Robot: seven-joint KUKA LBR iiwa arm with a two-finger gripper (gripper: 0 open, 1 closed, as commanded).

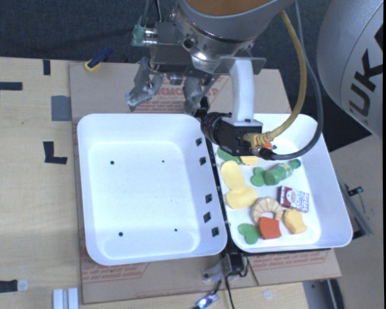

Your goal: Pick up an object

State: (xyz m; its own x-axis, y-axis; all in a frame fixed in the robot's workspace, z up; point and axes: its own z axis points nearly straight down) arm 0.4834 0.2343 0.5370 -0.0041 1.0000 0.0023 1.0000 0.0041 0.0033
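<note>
Gripper (166, 95) fingers spread, holding nothing, above far edge of left bin (90, 172); toy food (264, 205) crowds right bin (331, 192).

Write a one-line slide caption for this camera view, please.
Pincer open above the bench; toy foods lie in the right bin.

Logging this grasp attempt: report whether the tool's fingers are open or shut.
Open. The tool hangs above the cardboard behind the left bin, its fingers spread apart with nothing between them.
</note>
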